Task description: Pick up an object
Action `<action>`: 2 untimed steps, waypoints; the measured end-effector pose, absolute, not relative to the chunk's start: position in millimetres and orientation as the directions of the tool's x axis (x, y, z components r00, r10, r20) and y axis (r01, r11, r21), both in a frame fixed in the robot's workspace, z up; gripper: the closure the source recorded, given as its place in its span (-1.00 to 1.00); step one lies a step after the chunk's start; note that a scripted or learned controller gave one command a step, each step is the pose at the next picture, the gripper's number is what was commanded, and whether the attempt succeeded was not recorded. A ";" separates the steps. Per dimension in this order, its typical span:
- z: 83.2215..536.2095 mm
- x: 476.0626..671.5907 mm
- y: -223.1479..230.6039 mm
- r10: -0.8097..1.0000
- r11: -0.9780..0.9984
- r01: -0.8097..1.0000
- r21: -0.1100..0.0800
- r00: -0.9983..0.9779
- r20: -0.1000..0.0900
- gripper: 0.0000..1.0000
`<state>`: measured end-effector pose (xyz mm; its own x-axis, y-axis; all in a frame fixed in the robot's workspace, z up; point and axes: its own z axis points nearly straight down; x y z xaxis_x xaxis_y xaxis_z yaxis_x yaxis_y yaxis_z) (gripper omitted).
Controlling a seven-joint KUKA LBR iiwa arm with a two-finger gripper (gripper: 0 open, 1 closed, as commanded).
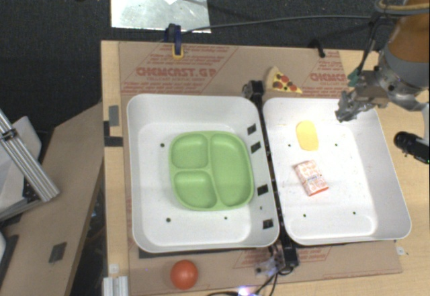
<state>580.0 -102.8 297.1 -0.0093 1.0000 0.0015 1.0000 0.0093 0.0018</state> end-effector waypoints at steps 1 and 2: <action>271.9 577.5 -51.1 1.000 0.010 1.000 0.001 -0.010 0.002 1.00; 266.7 569.2 -5.1 1.000 0.009 1.000 0.001 -0.009 0.002 1.00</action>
